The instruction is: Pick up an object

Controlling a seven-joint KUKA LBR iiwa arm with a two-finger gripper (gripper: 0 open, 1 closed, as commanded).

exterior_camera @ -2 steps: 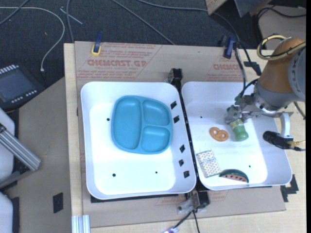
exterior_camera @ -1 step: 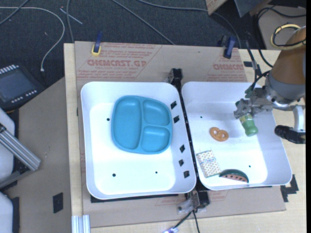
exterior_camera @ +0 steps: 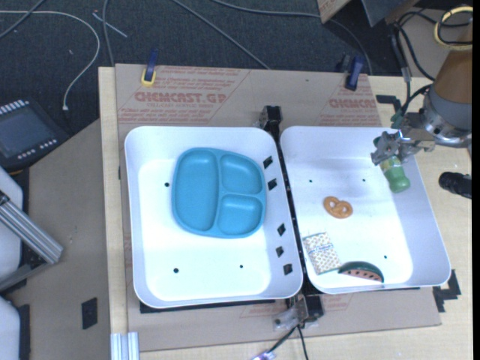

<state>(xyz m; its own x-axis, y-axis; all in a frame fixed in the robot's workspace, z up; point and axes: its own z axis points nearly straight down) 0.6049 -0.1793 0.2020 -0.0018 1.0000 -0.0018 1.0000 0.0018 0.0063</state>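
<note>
Cardboard-topped bench point(exterior_camera: 225, 85) | dark carpet point(exterior_camera: 225, 21), loose cables point(exterior_camera: 90, 21) | possibly monitor point(exterior_camera: 26, 132) left

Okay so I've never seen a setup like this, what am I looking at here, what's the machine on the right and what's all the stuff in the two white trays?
This is one picture from a camera fixed above a bench, looking down at a slant. The grey and orange shape at the right edge is a robot arm. Its gripper, a two-finger claw, sits over the far right part of the right bin. Its job is to pick something up.

The left bin holds a blue divided plate. The right bin holds a small pretzel, a checkered packet, a toy watermelon slice near the front edge, and a green object right beneath the gripper. The gripper is at that green object, but I cannot tell whether it has actually gripped it.
</note>
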